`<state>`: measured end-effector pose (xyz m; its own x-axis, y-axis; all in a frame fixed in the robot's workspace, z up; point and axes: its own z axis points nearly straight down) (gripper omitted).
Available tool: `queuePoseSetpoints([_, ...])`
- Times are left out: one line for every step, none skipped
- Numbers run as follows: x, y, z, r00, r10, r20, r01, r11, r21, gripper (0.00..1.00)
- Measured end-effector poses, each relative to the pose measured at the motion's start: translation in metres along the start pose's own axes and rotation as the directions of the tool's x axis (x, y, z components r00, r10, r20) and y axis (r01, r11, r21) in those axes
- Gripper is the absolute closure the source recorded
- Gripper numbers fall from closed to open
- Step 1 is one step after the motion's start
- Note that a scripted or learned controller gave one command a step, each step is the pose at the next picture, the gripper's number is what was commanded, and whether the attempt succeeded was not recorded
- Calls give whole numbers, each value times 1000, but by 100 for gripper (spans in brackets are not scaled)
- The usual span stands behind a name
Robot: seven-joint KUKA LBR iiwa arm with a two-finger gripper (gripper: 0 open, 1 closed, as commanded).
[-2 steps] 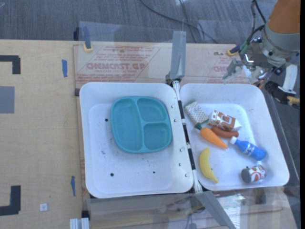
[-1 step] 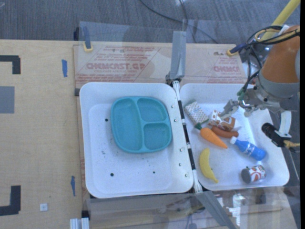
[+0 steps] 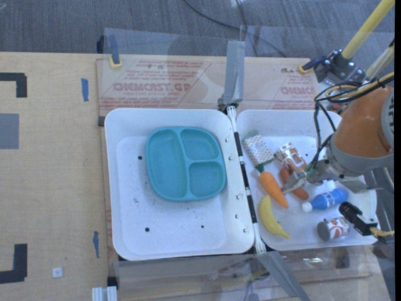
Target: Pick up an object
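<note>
My tool is down by the carrot; I can't tell its grip. The carrot looks light and smooth, so I'd grab its fat middle.

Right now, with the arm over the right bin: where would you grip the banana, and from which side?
Grip the banana across its thick middle, coming straight down from above. It lies flat on the right bin floor, long axis running roughly top-to-bottom in the view, so probably set the gripper fingers left and right of it. The carrot sits close above its top end, so stay mid-body or lower.
</note>
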<state>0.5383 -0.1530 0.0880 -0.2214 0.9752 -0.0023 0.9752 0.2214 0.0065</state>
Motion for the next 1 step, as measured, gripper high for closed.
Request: queuePoseSetpoints([0,0,-8,1000,1,-4,-1,1000,0,100])
